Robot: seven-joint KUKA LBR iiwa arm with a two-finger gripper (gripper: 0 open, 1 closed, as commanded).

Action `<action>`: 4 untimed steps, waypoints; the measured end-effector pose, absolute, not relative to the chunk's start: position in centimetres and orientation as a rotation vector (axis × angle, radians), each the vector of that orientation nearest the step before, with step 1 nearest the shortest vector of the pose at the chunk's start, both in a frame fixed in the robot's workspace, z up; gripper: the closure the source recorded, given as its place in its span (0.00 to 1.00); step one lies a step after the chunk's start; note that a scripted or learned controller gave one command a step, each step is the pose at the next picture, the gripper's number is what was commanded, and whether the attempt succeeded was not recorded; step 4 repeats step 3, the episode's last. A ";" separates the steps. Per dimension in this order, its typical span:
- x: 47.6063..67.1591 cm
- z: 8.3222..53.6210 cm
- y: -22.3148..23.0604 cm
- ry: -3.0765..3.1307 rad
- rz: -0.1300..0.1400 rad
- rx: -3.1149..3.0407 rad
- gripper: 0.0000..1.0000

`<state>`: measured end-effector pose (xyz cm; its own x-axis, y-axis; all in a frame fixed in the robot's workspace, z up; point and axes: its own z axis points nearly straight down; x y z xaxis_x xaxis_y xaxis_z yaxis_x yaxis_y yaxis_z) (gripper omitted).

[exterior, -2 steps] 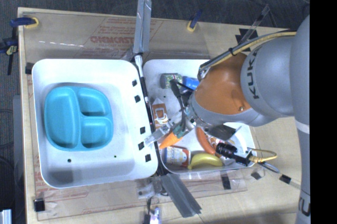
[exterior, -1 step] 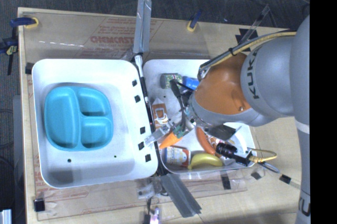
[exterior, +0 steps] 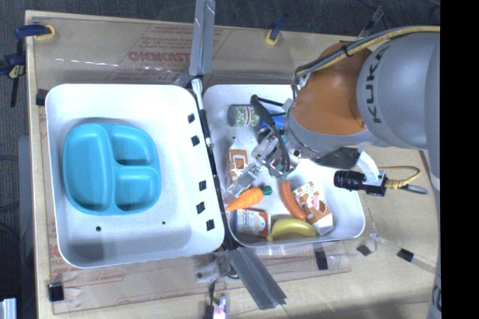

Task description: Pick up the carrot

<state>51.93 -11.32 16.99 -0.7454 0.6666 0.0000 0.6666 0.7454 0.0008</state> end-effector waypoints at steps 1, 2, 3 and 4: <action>49.1 11.4 -16.2 2.864 -0.001 1.297 0.00; 52.5 9.2 -19.3 2.989 -0.001 0.963 0.00; 52.6 10.2 -19.2 2.991 0.000 0.957 1.00; 52.6 10.2 -19.2 2.991 0.000 0.957 1.00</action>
